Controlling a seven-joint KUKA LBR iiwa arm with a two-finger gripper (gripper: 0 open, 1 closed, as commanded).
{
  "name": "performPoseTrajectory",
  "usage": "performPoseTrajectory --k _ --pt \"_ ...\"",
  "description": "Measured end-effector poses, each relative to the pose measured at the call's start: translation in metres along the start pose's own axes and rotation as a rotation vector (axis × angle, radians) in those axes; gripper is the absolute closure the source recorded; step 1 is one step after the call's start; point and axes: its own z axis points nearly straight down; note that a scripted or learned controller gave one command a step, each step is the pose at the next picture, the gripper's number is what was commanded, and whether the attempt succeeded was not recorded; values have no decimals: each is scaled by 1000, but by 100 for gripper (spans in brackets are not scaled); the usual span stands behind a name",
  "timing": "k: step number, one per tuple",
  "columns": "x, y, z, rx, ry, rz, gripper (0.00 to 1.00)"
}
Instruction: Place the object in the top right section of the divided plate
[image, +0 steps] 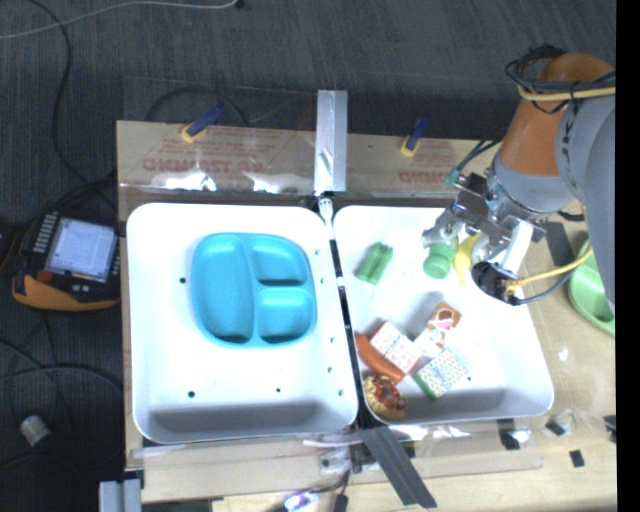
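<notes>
Hovering at upper right of frame, gripper (452, 240) sits over right bin (520, 370), low enough for pickup. Green-and-yellow object (440, 262) touching its tip; whether claw is wide, narrow or clamped on it, cannot tell. Object small, rounded, green end leftward, yellow part beside. Blue divided plate (222, 300) in left bin (160, 380), frame centre-left, its top right section (280, 260) bare, ready for drop.

Materials and surface finish, bench and bins

Both bins (240, 415) are smooth, glossy white plastic; the divided plate (253, 288) is smooth blue plastic with a soft sheen. The bench (250, 150) looks like brown cardboard under shiny clear film, and the surrounding floor (60, 100) is dark, matt carpet.
</notes>
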Motion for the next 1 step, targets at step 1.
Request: performPoseTrajectory --k 1 --pt "0 0 0 -1 0 0 0"
